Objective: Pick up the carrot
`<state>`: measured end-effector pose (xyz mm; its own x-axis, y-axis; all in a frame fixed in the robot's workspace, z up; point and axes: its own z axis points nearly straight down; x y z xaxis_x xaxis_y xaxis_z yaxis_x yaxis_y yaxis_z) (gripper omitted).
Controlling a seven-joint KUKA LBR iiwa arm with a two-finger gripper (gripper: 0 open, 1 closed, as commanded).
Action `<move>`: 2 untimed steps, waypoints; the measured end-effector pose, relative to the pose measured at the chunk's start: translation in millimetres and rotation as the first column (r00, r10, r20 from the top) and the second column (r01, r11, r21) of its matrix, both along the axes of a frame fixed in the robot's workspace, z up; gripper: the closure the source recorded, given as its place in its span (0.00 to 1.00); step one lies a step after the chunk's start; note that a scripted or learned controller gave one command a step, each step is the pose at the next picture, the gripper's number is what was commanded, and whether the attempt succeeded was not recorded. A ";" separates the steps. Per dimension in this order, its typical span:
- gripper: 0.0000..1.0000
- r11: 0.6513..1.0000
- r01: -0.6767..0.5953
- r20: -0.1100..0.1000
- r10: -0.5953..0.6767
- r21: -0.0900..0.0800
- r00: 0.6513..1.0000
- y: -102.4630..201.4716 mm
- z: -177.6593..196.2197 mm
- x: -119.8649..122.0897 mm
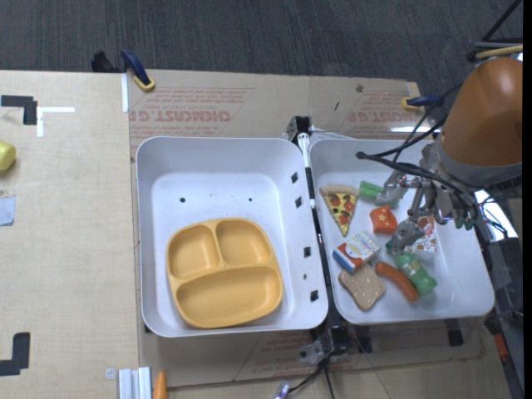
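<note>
Carrot (pixel 405 278) at lower right of frame, long axis diagonal, green end lower right. Gripper (pixel 405 238) just above-left of it; finger state: cannot tell.

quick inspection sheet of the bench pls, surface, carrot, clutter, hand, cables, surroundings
surface: two white bins, left bin and right bin, on cardboard.
job's things: carrot lies in the right bin, near its front, green top toward the right.
clutter: pizza slice, red piece, small carton, bread slice; yellow divided plate in the left bin.
grippers: hand low over the right bin, just above the carrot; finger state unclear.
cables: black cables by the wrist.
surroundings: blue clamps, dark floor.
</note>
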<state>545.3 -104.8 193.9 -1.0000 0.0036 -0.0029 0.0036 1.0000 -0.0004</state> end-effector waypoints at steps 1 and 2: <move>0.00 1.000 0.019 0.002 -0.019 0.000 1.000 47.0 61.3 -57.2; 0.00 0.988 0.156 0.001 -0.156 0.001 0.988 125.0 6.1 -64.0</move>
<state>481.2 20.2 200.0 -0.9872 0.1596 -0.0037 0.1596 0.9872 0.0006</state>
